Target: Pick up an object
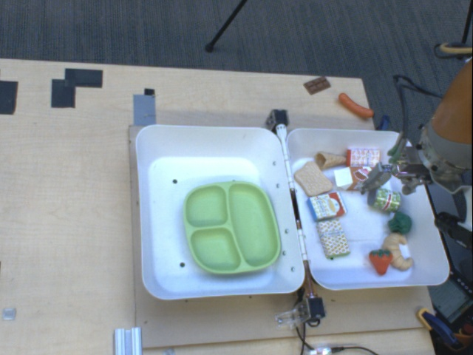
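The right white bin (436, 272) holds several toy foods. Among them are a tan cracker (312, 177), a red and white box (363, 160), a blue packet (326, 205), a patterned packet (333, 238), a small green can (386, 199), a dark green broccoli (400, 222), a red strawberry (380, 261) and a beige piece (400, 253). My gripper (393, 181) hangs over the bin's right side, just above the green can. Its fingers look spread, and I see nothing held between them.
The left white bin (159, 154) carries a green divided plate (232, 228). An orange toy (356, 106) and a brown chip (317, 85) lie on the bench behind the right bin. A clamp (278, 118) sits on the ridge between the bins. Cables run along the right.
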Available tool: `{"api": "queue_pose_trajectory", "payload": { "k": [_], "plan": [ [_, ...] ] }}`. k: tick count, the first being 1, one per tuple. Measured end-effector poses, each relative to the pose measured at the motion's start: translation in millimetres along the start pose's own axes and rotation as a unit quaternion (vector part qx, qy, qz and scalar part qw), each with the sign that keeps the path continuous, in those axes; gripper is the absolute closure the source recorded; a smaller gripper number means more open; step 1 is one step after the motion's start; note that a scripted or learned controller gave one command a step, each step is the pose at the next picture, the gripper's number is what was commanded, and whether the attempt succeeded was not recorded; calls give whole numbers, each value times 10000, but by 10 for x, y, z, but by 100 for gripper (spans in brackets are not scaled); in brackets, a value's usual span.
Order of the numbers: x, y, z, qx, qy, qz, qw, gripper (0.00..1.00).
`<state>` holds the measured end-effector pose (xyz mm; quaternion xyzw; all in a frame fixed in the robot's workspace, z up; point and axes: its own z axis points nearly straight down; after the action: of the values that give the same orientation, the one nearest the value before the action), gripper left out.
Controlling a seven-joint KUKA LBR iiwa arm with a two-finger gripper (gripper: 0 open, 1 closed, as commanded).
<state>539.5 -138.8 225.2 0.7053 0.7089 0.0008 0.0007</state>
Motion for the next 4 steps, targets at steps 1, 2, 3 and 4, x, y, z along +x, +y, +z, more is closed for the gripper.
{"api": "queue_pose_trajectory", "payload": {
  "k": [1, 2, 3, 4],
  "plan": [
    [-92, -196, 1363, -4, -3, 14, 10000, 0],
    [-86, -179, 1251, -26, -2, 9, 10000, 100],
    [-85, -179, 1252, -25, -1, 8, 10000, 0],
    [-80, -166, 1145, -40, -1, 2, 10000, 100]
  ]
}}
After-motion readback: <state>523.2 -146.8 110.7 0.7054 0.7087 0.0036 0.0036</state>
